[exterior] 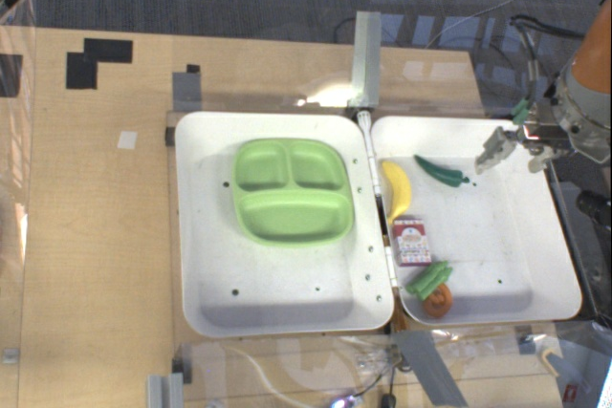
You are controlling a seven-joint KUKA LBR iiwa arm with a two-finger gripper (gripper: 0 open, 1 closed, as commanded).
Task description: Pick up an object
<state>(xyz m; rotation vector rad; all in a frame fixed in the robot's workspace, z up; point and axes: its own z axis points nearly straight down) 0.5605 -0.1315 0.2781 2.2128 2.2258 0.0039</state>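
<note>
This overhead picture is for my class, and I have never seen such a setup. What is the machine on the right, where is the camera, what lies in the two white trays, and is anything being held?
The camera is fixed above a wooden bench and looks down at a slant. The machine on the right is a robot arm, grey with an orange band. At its end is a gripper with two fingers, here spread open above the far part of the right bin. Nothing is between the fingers, so nothing is held.

The left bin holds a green divided plate. The right bin holds a dark green pepper near the gripper, a banana by the bin's left wall, a small red and white box, and in the near corner a light green vegetable touching a small orange item.

The job is to pick up one object.
</note>
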